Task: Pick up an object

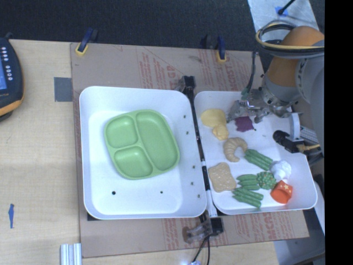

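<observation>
- The gripper (246, 110) hangs low over the far end of the right bin (309, 200), with the purple piece (244, 124) directly at its tips. That placement reads as a descent aimed at this one item, the nearest thing below it.
- Whether the gripper is open, closed or gripping is something I cannot tell; the metal parts at its end blur together against the white floor of the bin.
- The purple piece sits just under and a little in front of the gripper, touching or nearly touching it — which of the two is not clear. It looks small, dark magenta and blocky, with no handle or stem, so a pinch across its body seems the likely approach.
- Beside the gripper, toward the left bin (94, 203), lie the yellow pieces (215, 121); further out in front are a croissant (235, 148), a toast slice (222, 176), green beans (251, 189), a white lump (282, 169) and an orange-red piece (282, 192).
- The toys are scattered loosely — apparently so that each can be taken alone.
- A green divided plate (142, 143) rests in the left bin, well apart from the gripper.
</observation>
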{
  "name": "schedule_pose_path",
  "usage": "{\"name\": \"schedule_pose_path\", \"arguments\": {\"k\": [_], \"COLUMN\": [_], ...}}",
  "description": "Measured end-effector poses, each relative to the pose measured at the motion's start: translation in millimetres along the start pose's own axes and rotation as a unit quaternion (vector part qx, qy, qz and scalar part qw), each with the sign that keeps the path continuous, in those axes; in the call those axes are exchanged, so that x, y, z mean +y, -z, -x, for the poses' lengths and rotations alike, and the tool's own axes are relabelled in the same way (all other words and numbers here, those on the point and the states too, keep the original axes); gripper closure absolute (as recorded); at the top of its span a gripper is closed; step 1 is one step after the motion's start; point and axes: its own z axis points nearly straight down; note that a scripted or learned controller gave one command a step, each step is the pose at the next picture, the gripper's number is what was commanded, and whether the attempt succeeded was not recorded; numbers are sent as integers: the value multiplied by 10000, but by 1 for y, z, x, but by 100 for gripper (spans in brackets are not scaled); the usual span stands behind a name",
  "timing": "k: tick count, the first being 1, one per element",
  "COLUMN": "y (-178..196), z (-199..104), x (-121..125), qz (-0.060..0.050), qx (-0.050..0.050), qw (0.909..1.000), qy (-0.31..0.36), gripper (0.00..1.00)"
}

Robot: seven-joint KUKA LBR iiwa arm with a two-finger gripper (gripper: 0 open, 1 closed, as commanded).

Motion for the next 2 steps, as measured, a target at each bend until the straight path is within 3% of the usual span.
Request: {"name": "schedule_pose_path", "arguments": {"k": [1,2], "y": [0,11], "z": [6,6], "x": [0,1], "qz": [9,6], "qx": [-4,-9], "qw": [10000,10000], "qy": [-2,13], "gripper": [0,100]}}
